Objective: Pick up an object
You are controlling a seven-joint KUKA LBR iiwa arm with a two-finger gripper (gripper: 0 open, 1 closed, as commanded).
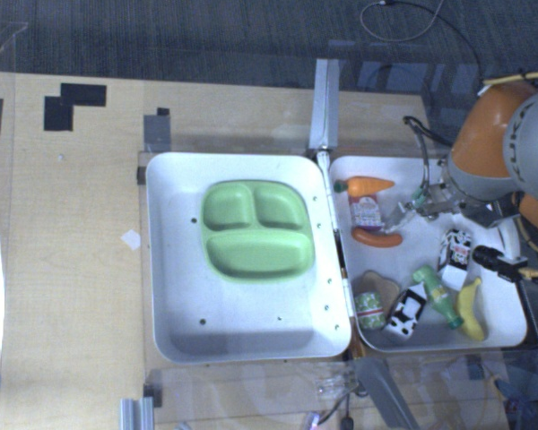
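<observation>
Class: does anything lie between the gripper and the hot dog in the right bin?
Nothing visible does. The gripper sits just right of the hot dog, with bare bin floor between them. The carton lies above, not between.

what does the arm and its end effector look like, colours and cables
The arm is bulky and rounded, grey with a glossy orange band above the wrist. Black cables run along its wrist toward the end effector, a slim silvery metal part with thin fingers. More dark cabling and a black fitting hang by its lower side.
</observation>
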